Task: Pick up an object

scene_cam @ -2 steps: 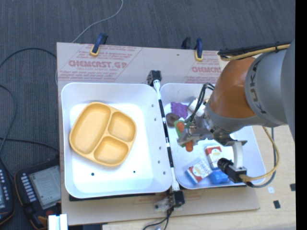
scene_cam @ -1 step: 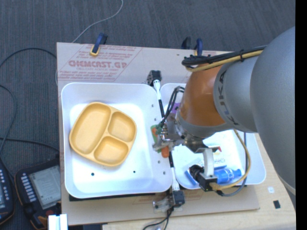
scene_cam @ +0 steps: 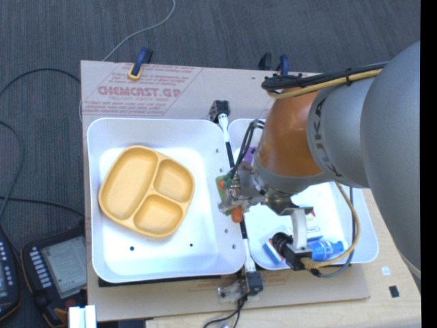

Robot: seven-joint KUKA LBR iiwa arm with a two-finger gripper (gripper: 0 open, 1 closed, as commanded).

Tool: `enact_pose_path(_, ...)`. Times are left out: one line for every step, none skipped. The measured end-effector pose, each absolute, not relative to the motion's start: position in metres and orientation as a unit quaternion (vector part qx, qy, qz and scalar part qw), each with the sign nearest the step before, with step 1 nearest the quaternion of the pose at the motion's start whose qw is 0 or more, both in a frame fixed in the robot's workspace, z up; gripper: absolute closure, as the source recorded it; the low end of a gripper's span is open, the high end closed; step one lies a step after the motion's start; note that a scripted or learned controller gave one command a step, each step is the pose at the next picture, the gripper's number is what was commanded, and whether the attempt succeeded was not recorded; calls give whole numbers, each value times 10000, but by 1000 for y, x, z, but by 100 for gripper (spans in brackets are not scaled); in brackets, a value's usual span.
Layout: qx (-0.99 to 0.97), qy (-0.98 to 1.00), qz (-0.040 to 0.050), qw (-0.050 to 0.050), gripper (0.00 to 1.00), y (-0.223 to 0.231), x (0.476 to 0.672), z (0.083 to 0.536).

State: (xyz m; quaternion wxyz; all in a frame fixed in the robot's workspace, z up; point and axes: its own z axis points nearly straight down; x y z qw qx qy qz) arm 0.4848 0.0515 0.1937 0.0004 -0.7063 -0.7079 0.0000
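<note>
A yellow three-compartment plate [scene_cam: 147, 190] lies flat in the left white bin [scene_cam: 171, 255]. My gripper [scene_cam: 232, 198] hangs low over the divide between the two bins, at the left edge of the right bin [scene_cam: 367, 246], with the orange-banded wrist just above it. A small orange piece [scene_cam: 236, 215] and a bit of green [scene_cam: 223, 181] show right at the gripper; I cannot tell whether they are held. A blue and white tube [scene_cam: 326, 249] lies at the front of the right bin, next to a black part of the arm's cabling. The arm hides most of the right bin.
Both bins sit on a brown board [scene_cam: 136, 91] held by blue clamps [scene_cam: 141, 60] at its back edge. A black cable connector [scene_cam: 220, 109] lies behind the bins. A control pendant [scene_cam: 54, 265] rests on the floor at front left.
</note>
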Motion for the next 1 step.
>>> enact_pose_path(-7059,-7083,-2,3,100,52,486,203)
